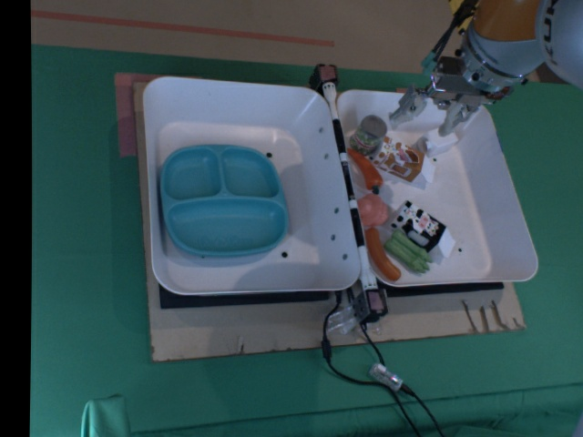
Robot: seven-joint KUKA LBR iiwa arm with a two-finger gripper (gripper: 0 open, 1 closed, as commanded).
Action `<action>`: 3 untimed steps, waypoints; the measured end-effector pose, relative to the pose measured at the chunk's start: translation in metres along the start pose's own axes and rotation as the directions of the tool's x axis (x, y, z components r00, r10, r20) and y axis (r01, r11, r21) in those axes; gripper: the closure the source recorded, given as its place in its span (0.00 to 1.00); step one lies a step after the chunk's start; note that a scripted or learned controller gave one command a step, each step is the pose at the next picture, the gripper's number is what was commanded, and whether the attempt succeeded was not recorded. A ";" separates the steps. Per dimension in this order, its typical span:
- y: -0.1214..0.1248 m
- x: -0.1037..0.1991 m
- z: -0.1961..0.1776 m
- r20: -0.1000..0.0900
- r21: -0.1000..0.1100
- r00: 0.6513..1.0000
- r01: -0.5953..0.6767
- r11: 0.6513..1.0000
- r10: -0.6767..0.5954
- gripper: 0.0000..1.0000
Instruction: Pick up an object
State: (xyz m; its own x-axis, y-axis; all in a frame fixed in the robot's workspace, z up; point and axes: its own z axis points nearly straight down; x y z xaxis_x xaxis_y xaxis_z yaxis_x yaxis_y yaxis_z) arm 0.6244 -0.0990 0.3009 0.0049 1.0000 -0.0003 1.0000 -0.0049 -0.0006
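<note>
Above the far end of the right bin (510, 244), the gripper (430, 112) hangs with its fingers spread apart, gripping nothing. Just below it in that bin lie a small can (369, 135), a juice carton (402, 160), a carrot (365, 170), a cow-patterned milk carton (424, 229) and green beans (406, 251). The left bin (182, 107) holds a blue divided plate (223, 200).

bins (182, 98): 2 | blue plate (223, 200): 1 | cartons (404, 160): 2 | can (369, 133): 1
</note>
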 end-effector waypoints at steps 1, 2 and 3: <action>0.009 -0.012 0.078 0.003 -0.007 1.000 0.001 1.000 -0.001 0.00; 0.010 -0.013 0.065 0.005 -0.014 1.000 -0.002 1.000 0.003 1.00; 0.067 -0.066 0.019 0.005 -0.008 1.000 0.000 1.000 0.000 1.00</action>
State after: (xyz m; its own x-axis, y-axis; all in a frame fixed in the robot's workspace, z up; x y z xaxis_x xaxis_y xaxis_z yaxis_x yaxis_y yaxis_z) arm 0.6912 -0.1649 0.2816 0.0048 1.0000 -0.0051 1.0000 -0.0047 0.0071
